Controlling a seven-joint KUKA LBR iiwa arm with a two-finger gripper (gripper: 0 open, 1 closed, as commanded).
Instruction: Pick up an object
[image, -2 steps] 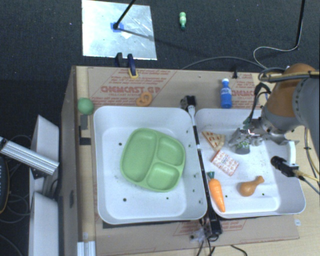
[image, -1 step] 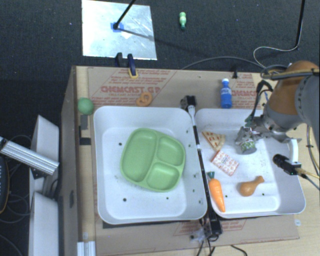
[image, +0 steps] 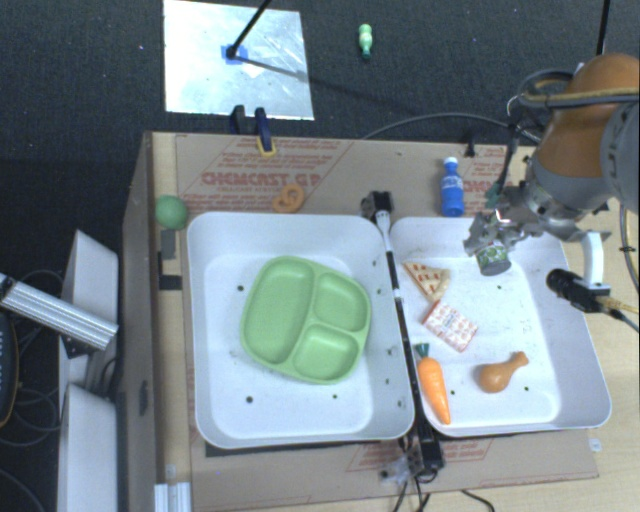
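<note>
Gripper (image: 492, 248): over the far edge of the right bin (image: 575, 400), near that bin's far-left part; fingers pinched on a small dark greenish can (image: 494, 262), which hangs just above the bin floor.

Can: short, dull green-grey, pale top, partly hidden by the fingers.

Right bin, other contents: pizza slice (image: 426, 279) near the left wall; red-and-white packet (image: 450, 325) just nearer; carrot (image: 433, 388) along the near-left edge; drumstick (image: 500, 372) near centre-front. Far-right and near-right corners are bare floor.

Left bin (image: 215, 250): green tray (image: 305, 318) at centre, bare margin on all sides.

Bench: blue bottle (image: 452, 187) beyond the right bin's far edge.
</note>
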